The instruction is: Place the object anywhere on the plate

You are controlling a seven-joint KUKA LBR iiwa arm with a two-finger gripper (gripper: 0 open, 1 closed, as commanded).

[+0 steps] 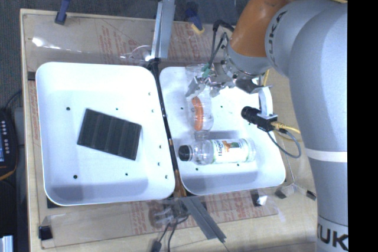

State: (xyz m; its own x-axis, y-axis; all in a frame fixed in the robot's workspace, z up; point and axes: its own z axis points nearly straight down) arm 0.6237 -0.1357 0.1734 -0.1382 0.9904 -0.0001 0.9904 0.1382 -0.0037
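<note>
Bottles come first as we look from the near edge: a clear plastic bottle (220,151) with a black cap and a green and white label lies on its side in the right bin (271,171), close to the front wall. Just behind it we see a small orange object (199,113), long and thin, lying on the bin floor and pointing away from us. In the left bin (53,127) a dark flat plate (110,134) with ridges sits near the middle, a bit tilted. Farther back, the gripper (208,81) hangs over the far end of the right bin, just above the orange object. We cannot tell if it is apart or together. The grey arm (307,62) with its orange band (255,19) comes in from the right.
</note>
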